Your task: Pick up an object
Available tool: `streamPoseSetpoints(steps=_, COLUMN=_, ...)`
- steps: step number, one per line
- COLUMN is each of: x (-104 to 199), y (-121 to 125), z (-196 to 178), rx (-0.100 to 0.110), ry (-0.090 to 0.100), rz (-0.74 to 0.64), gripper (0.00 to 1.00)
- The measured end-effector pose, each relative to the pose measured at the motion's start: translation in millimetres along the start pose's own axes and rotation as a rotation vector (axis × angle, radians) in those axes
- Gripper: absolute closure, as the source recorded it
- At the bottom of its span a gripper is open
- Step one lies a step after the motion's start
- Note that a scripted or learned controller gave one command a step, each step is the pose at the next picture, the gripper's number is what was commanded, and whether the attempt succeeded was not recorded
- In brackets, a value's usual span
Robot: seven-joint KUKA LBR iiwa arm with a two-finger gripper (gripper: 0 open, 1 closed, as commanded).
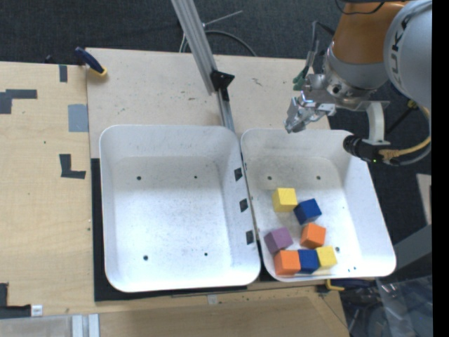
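At the near rim of the right bin point(365, 209), toward 6 o'clock, a row of three cubes sits tight together: an orange cube point(286, 261), a blue cube point(309, 260) and a yellow cube point(326, 257), each touching the next. Just beyond them lie a purple cube point(278, 239) and a second orange cube point(313, 235), then a second blue cube point(307, 210) and a second yellow cube point(284, 199) nearest the bin's middle. The left bin point(112, 188), at 9 o'clock of these, has nothing in it.

Farthest off, at 12 o'clock of the cubes, the gripper point(297, 121) hangs over the right bin's far rim, well apart from every cube and carrying nothing; how wide it stands I cannot tell.

The risk lies in the crowding. A descent onto the packed near row could land on two cubes at once or push one against the wall, so nothing gets caught. The second yellow cube, standing freer, looks the safer target.
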State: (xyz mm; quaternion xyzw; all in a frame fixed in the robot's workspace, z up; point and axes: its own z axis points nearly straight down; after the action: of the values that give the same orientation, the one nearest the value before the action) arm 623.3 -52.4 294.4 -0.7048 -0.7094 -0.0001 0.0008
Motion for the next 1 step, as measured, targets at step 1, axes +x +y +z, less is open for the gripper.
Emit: streamPoseSetpoints(steps=1, x=-45.0, y=14.8, z=6.9, rx=-0.001, ry=-0.004, rz=0.009, gripper=1.00)
